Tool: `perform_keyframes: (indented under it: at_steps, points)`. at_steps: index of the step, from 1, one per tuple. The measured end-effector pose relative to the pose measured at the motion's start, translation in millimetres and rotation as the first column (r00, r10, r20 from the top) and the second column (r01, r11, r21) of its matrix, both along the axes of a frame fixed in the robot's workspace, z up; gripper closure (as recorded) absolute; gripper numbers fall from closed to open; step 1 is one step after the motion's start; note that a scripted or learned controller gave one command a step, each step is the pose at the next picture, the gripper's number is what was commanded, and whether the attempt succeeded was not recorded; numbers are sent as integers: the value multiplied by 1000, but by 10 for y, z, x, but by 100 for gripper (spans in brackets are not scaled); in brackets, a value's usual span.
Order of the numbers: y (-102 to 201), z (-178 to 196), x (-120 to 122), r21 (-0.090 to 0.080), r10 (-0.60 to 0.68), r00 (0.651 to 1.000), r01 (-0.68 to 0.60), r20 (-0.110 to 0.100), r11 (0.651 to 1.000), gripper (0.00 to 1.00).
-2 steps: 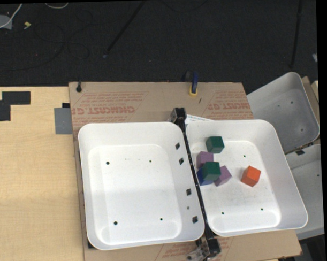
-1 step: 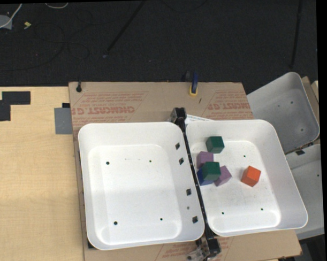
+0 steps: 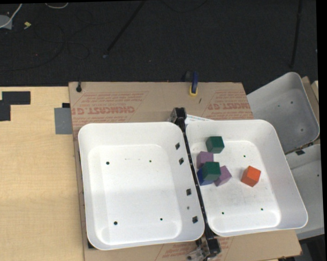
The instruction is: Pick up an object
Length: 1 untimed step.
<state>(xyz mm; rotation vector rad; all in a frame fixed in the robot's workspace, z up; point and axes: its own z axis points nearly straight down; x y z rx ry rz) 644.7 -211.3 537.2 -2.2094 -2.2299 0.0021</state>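
a pale wooden bench [image 3: 26, 175] fills the left of the frame, with black floor and cables across the top. a brown cardboard sheet [image 3: 125, 104] lies under both bins, and a blue and yellow clamp [image 3: 193, 84] sits at its top edge. the left bin [image 3: 94, 210] sits at centre. the right bin [image 3: 273, 203] touches it and holds the blocks in its left half: two green cubes [image 3: 215, 144] [image 3: 210, 170], the lower one stacked on two purple blocks [image 3: 204, 158] [image 3: 224, 175] and a blue block [image 3: 204, 178], and an orange cube [image 3: 251, 176] apart to the right. the claw's state cannot be told.
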Motion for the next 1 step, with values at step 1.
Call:
perform_keyframes:
  at_steps: [1]
  points:
    - [0, -1, 0, 0, 0, 1000, 0, 0, 1000, 100]
